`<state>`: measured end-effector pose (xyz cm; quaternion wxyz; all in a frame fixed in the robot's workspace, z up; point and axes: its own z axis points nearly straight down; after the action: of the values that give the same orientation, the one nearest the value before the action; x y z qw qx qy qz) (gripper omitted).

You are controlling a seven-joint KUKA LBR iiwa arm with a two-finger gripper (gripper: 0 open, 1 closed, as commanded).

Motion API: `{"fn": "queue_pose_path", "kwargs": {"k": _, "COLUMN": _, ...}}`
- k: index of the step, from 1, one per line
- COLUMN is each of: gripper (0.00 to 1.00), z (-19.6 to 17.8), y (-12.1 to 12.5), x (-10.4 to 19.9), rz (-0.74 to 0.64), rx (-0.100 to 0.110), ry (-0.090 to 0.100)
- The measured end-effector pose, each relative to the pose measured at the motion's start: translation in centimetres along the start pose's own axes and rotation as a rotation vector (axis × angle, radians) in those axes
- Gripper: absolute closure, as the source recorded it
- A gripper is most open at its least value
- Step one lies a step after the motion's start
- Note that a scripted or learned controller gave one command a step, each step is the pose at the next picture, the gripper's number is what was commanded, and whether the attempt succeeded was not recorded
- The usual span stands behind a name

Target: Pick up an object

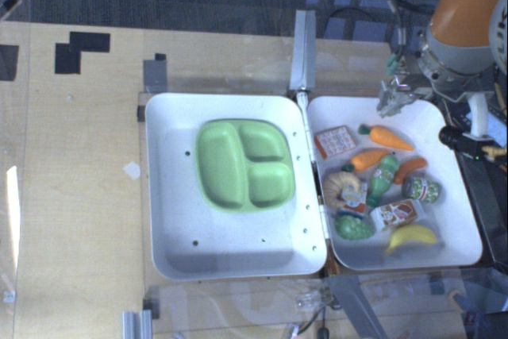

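My gripper [394,101] hangs over the far rim of the right bin [464,250], open, with nothing between its fingers. Just below and in front of it lies an orange carrot [391,138]. Spread further down the bin are a red-and-white card box [336,140], a second orange carrot [367,159], a green bottle [382,177], an orange piece [410,168], a small can [421,189], a pale pastry [344,186], a small carton [394,213], a green broccoli [354,227] and a yellow banana [411,236].
The left bin [171,242] holds a green divided tray [244,163]. A metal divider bar [302,52] runs between the bins at the back. Cables and black fittings [468,140] sit just right of the right bin.
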<state>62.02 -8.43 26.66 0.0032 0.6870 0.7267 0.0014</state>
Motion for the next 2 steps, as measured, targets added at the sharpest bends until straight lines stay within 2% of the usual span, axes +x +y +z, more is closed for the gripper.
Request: {"fn": "queue_pose_path", "kwargs": {"k": 2, "gripper": 1.00, "z": -2.2, "y": 0.4, "x": 0.1, "rz": -0.010, "rx": -0.009, "ry": -0.002}}
